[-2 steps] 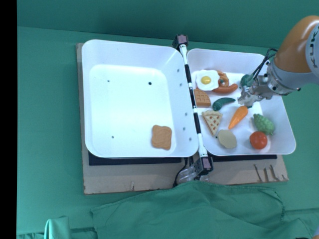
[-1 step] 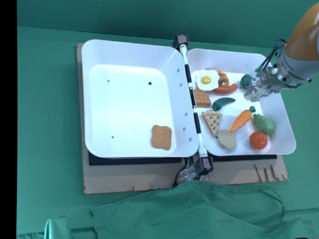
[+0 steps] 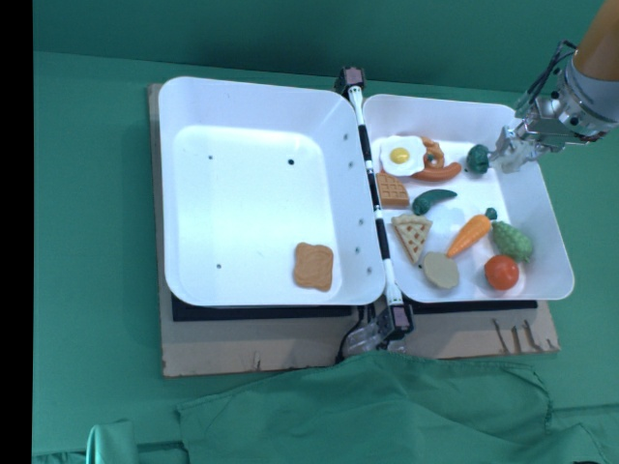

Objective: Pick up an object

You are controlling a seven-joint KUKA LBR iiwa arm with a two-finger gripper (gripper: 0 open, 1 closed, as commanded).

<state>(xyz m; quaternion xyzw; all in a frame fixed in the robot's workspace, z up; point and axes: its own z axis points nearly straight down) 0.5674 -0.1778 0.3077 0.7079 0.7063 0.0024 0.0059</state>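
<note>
- I read this as the approach step of a pick: the gripper (image 3: 503, 153) sits over the right bin (image 3: 546, 216), near its far right side, just beside a small dark green piece (image 3: 477, 158) that looks like broccoli.
- That green piece is my likeliest target. It lies in the right bin, to the right of the fried egg (image 3: 400, 155) and the sausage (image 3: 437, 172), and appears to touch the gripper's tip — whether it is actually between the fingers I cannot make out.
- To do this well, I would want the fingers to straddle the piece squarely before closing, and I would lift straight up so it does not get nudged into the sausage.
- The piece is small and rounded, so my guess is it could squirt sideways if pinched off-centre; a slow close seems safer.
- The bin wall is near on the right, so I would keep the wrist clear of it on the way up.
- The hand itself: from this slanted view its metal end is a small bright shape, and I cannot tell how far open it is, nor whether it is clenched on anything — I will not call it a grasp.
- Other candidates lie well apart in the same bin: a carrot (image 3: 470, 234), a tomato (image 3: 501, 272), a waffle slice (image 3: 412, 235).
- The left bin (image 3: 193, 104) holds one biscuit (image 3: 313, 266).
</note>
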